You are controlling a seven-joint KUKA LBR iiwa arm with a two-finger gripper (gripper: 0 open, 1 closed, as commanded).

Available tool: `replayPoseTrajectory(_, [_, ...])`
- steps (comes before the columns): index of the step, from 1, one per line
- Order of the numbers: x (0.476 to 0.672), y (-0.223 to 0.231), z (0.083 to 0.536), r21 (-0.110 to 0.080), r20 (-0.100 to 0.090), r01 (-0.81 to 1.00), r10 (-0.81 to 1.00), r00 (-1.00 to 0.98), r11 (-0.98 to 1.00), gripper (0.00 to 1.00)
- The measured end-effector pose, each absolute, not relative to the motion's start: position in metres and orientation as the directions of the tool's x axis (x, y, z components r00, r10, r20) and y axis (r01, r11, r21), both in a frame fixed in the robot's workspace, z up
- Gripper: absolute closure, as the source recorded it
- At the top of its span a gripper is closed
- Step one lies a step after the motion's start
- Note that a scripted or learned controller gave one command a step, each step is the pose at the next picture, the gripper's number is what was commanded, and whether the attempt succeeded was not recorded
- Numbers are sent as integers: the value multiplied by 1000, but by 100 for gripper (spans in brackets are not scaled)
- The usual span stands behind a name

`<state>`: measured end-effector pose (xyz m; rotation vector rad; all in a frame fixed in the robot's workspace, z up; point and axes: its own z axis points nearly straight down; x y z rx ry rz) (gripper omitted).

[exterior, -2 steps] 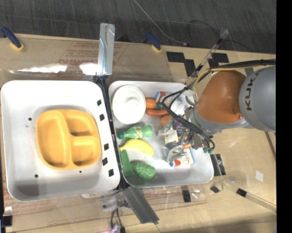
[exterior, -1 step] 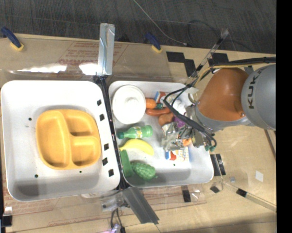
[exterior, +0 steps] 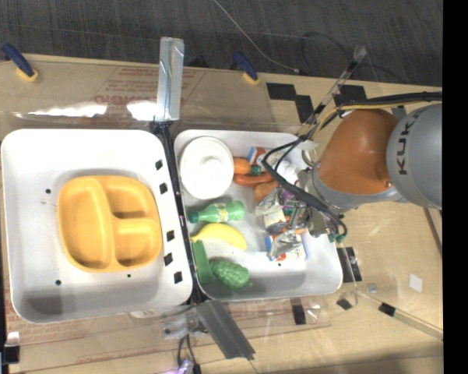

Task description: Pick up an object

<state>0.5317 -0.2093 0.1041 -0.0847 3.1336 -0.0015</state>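
In the right-hand shallow white bin [exterior: 327, 275] lie the candidates for picking: a yellow plastic banana [exterior: 222, 235] near the middle, a green plastic bottle [exterior: 218, 212] just above it, a knobbly green vegetable toy [exterior: 229, 273] below, an orange carrot-shaped toy [exterior: 253, 181] and a round white bowl [exterior: 205, 166] toward the far side. The pincer [exterior: 286, 223] hangs low over the bin's right half amid dark cables — whether it is wide, narrow or holding anything I cannot tell. The objects crowd together, so a descent here could clip a neighbour and nudge the target aside, or close on nothing. The left bin [exterior: 15, 209] holds a yellow divided plastic tray [exterior: 109, 223], well apart on the table [exterior: 405, 287].
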Motion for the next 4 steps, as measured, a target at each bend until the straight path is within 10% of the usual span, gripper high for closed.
replayPoseTrajectory(4, [536, -207, 93, -1, -4, -319, -319, -948, 948, 0])
